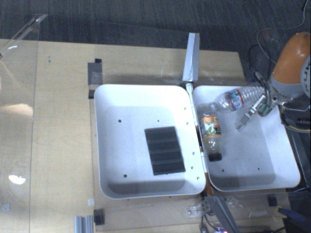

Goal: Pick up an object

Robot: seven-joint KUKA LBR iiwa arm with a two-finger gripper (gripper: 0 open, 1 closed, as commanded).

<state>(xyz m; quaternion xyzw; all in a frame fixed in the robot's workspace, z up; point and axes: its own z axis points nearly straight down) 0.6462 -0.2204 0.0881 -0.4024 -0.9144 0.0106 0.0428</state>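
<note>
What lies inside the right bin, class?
The right bin holds two clear bottles: one along its left wall with a dark cap, one near the back. The hand hangs over the bin floor and hides part of it.

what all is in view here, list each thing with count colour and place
bins: 2, white, side by side on the bench
ridged block: 1, black, flat in the middle of the left bin
bottle with blue label: 1, clear plastic, lying along the top of the right bin
bottle with orange-green label: 1, clear, black cap, lying by the right bin's left wall
bench: 1, light wood, under both bins
metal post: 1, grey, above the gap between the bins
arm: 1, grey with an orange band, reaching in from the right
gripper: 1, silver, low over the right bin near the blue-label bottle, nothing seen between its fingers
</note>
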